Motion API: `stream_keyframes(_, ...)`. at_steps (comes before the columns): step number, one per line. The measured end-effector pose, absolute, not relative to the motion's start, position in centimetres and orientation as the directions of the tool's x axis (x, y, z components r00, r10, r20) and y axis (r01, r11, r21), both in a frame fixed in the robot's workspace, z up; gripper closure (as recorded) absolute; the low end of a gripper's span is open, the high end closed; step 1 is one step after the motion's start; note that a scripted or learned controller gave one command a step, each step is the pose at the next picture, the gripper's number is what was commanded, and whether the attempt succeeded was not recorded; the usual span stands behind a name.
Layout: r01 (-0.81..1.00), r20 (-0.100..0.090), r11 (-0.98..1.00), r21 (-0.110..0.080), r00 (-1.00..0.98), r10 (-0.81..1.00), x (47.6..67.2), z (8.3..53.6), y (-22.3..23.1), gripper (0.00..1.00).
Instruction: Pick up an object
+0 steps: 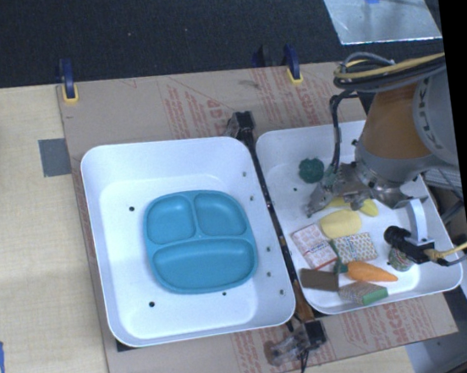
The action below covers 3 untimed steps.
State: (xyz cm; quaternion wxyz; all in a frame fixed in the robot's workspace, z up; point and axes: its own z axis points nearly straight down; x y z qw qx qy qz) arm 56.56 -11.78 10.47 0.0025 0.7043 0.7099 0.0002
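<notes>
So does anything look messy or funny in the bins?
Nothing is spilled or broken. The right bin is crowded: carrot, yellow block, cards and other bits lie jumbled at its near side. The blue plate sits flat and alone in the left bin.

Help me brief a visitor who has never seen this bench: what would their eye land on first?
Most likely the blue divided plate, lying alone in the middle of the left bin. Next the grey arm with its orange band, reaching in from the right over the right bin, its gripper low above a clutter of small things: an orange carrot, a yellow piece, a dark green lump.
</notes>
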Motion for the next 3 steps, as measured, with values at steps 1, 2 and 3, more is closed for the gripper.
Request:
stream_keyframes(1,1.000,-0.005,0.008,0.004,-0.008,1.000,56.6,11.5,-11.9,1.00)
stream_keyframes(2,1.000,-0.005,0.009,0.004,-0.009,1.000,56.6,11.5,-11.9,0.00)
stream_keyframes(3,1.000,0.000,0.003,-0.006,-0.003,1.000,54.4,9.1,-12.0,0.00)
